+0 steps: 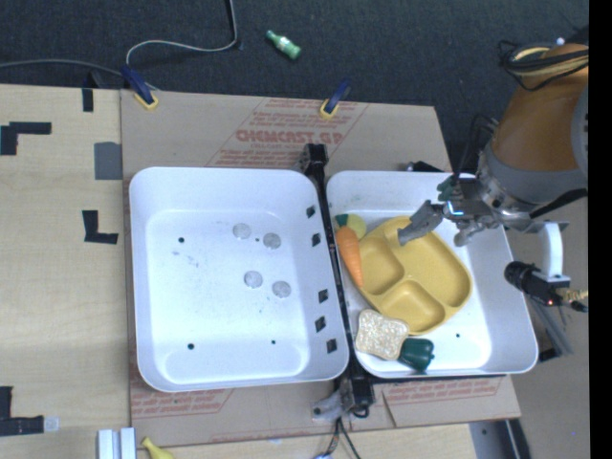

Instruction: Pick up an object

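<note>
The right bin (507, 338) holds a yellow divided plate (416, 275), an orange carrot (350, 254) along the plate's left rim, a slice of toast (381, 335), a dark green pepper (417, 354) and a small yellow-green piece (355, 225) near the carrot's top. My gripper (430, 240) hangs over the plate's upper right rim, reaching in from the right. Its fingers stand apart, one (417, 227) pointing left over the plate and the other (462, 236) near the bin's right side. Nothing sits between them.
The left bin (143, 285) shows a few small grey round spots (253, 278) on its floor. A black clip strip (325, 256) joins the two bins. Cardboard lies under both bins, and cables and a small green object (283, 44) lie on the dark floor behind.
</note>
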You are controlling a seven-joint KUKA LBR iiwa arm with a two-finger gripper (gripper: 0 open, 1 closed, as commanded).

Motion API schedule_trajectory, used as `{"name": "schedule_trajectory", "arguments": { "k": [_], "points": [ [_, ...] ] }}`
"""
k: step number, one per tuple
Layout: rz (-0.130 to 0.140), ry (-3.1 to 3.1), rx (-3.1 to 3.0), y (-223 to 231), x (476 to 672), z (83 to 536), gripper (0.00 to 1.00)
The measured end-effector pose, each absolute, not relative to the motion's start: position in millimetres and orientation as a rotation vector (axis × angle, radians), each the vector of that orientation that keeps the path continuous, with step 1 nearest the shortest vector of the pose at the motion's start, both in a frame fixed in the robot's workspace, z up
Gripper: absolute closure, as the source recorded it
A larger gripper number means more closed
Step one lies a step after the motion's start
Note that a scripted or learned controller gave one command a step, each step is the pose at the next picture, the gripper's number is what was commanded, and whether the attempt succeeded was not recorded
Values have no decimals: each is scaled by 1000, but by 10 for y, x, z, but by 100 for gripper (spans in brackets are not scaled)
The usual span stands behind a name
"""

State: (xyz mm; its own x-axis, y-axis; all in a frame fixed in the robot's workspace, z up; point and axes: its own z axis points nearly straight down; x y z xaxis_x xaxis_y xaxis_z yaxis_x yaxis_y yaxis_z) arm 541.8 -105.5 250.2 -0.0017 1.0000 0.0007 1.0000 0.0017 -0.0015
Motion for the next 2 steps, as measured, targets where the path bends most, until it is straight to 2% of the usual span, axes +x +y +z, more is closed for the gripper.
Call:
{"name": "schedule_trajectory", "arguments": {
  "k": [1,2],
  "points": [
    [-6,-2226,-2223,-1223,5699,875,0],
    [-7,-2229,-2225,-1149,6392,877,0]
  ]
}}
